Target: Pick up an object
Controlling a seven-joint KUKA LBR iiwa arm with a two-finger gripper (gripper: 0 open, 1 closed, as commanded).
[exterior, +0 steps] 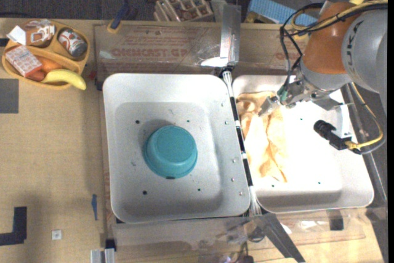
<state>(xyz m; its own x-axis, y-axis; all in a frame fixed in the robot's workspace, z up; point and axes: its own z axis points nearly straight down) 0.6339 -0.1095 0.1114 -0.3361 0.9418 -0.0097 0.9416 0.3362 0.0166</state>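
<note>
Where the arm [363, 52] reaches in from the right, its orange band [326, 49] sits above the far edge of the right bin [320, 175], and the gripper [275, 101] hangs at that bin's far left corner. It is right over the upper end of the cloth [271, 148]. From this slant I cannot tell whether it touches the cloth or floats just above it. Nor can I tell whether the gripper is open or closed, or whether it has hold of anything; it is small and dark against the folds.

The cloth is pale orange and crumpled. It lies in a long strip down the left side of the right bin, close beside the wall next to the left bin [117, 132].

A teal bowl [171, 151] lies upside down near the middle of the left bin, its round base facing up, well apart from the gripper and the cloth.

Behind both bins a flattened cardboard box [154, 49] lies along the bench [49, 157]. At the bench's far left corner stands a yellow tray [12, 61] with a banana [64, 77] at its near edge, a can [72, 42] and some small packets. A thin blue thing [93, 206] lies on the bench just left of the left bin's near corner.
</note>
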